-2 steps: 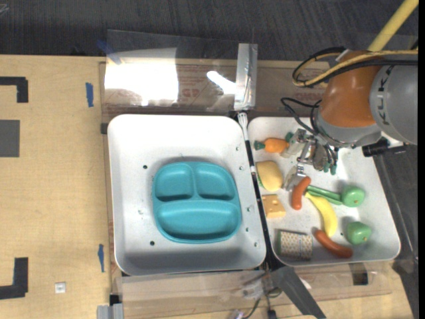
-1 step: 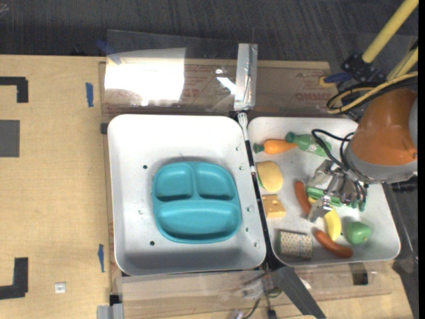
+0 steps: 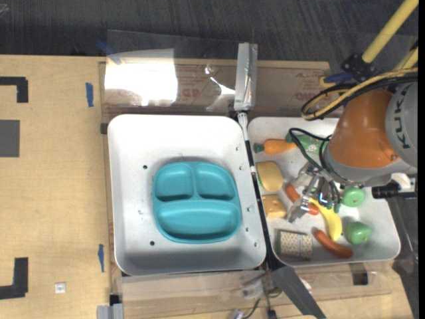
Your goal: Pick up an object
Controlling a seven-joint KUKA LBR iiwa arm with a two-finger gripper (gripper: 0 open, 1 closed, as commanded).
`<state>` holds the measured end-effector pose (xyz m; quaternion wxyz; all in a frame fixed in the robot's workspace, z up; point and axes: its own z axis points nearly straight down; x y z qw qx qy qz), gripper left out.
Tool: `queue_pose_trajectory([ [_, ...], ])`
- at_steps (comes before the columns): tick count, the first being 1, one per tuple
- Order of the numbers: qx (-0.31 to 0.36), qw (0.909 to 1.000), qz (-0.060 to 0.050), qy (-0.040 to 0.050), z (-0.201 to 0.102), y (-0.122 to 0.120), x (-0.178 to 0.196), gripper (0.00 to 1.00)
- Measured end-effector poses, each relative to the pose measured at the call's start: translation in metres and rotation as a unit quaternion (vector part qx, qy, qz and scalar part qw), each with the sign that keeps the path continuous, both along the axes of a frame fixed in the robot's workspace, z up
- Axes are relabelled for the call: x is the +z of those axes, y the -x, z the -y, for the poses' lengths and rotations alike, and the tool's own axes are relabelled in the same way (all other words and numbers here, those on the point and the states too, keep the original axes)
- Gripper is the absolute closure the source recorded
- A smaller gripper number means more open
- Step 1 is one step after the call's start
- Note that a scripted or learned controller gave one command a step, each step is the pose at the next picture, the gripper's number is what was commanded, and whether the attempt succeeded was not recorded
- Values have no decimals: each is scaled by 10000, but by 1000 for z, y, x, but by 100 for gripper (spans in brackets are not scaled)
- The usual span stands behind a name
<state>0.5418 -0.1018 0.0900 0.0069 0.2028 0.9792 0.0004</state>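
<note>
The gripper (image 3: 311,193) hangs low in the right bin (image 3: 385,248), among the toys; whether it grips anything I cannot tell; best to drop squarely across 1 item; the banana (image 3: 331,221) just beside it lies lengthwise, running from upper-left to lower-right.

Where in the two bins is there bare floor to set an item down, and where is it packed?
Left bin: bare white floor rings the teal divided plate, widest along the far wall. Right bin: crowded, with carrot, banana, green fruit and red sausage around the gripper.
</note>
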Motion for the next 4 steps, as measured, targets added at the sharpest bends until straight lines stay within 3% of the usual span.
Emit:
queue_pose_trajectory([
  [1, 298, 9996, 9, 11, -6, 9, 0, 0],
  [2, 397, 9992, -11, 11, -6, -2, 0, 0],
  [3, 1390, 9903, 14, 25, -6, -6, 0, 0],
  [4, 1150, 9934, 13, 12, -8, 13, 0, 0],
])
